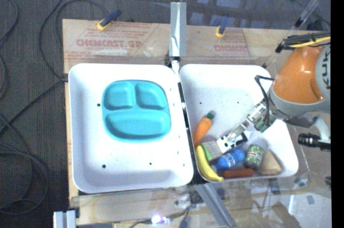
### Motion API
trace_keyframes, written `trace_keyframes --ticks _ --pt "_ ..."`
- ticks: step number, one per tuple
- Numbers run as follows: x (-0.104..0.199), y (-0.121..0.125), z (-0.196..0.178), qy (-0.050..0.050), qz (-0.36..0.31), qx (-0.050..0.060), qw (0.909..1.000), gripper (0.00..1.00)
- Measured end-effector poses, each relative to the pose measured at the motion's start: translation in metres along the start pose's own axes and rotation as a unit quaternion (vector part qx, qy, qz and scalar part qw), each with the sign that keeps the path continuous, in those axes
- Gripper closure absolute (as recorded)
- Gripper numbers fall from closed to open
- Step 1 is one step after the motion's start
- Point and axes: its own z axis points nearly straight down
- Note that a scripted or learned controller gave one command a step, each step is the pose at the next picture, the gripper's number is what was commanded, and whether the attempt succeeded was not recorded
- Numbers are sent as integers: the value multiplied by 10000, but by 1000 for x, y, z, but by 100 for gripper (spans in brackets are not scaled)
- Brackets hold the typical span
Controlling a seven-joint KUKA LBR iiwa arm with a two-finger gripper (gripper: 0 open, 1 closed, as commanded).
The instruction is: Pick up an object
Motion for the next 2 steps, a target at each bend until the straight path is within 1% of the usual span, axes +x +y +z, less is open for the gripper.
trace_keyframes --ticks 1,2 --pt "-11 -21 -149 93 319 93 9994 0" --pt "25 -37 4 96 241 77 9996 0"
